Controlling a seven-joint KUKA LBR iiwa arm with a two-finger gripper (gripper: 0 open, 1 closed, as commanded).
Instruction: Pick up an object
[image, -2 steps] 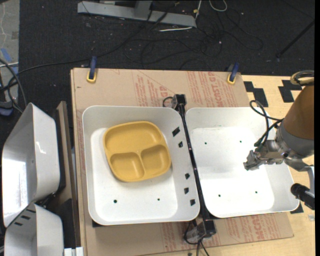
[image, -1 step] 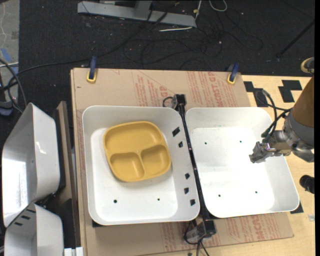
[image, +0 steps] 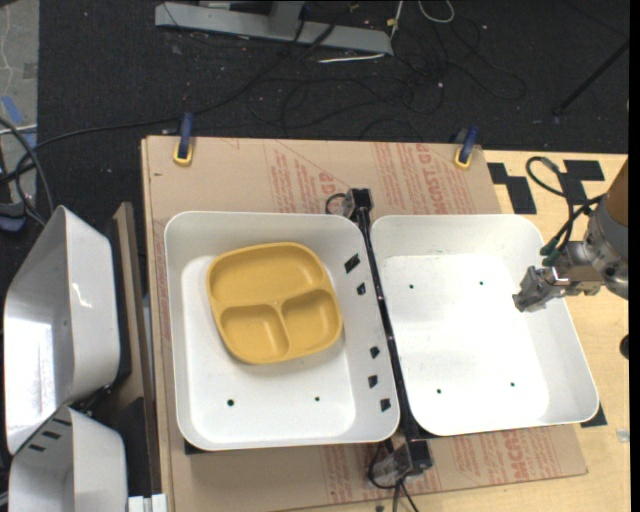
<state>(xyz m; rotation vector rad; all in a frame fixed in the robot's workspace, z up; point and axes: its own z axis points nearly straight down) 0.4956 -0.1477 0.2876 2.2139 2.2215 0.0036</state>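
A yellow divided plate (image: 273, 302) with three compartments lies in the left white bin (image: 200, 410), toward its upper middle. My gripper (image: 530, 293) hangs over the right edge of the right white bin (image: 480, 400), far from the plate. It points left and down, and nothing shows between its fingers. Its small size in this view hides how the fingers stand.
The bins sit on a cardboard-covered bench (image: 300, 170) held by two yellow clamps (image: 183, 150) at the back. Spare white bins (image: 55, 300) are stacked at the left. Cables (image: 395, 462) run between the bins and across the dark floor behind.
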